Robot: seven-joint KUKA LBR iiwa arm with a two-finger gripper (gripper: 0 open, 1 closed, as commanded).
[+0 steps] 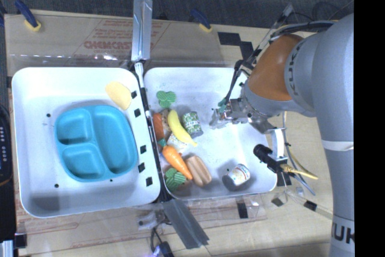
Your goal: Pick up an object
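Observation:
The right bin [204,78] holds a cluster of toy food along its left side: a yellow banana [178,126], a green can [192,123], an orange carrot [176,161], a hot dog [199,170], a green leafy piece [166,97] and a red-orange item [158,124]. A small tin can [238,176] lies near the bin's front right. My gripper [220,116] hangs over the right bin's middle, just right of the green can, with nothing visibly between its fingers. The arm's orange band [271,72] sits above it.
The left bin [36,90] bears a blue divided tray [96,142] and a pale yellow piece [119,94] at its back right corner. A metal divider clamp [142,27] stands between the bins at the back. Cables [298,174] trail at the right bin's right edge.

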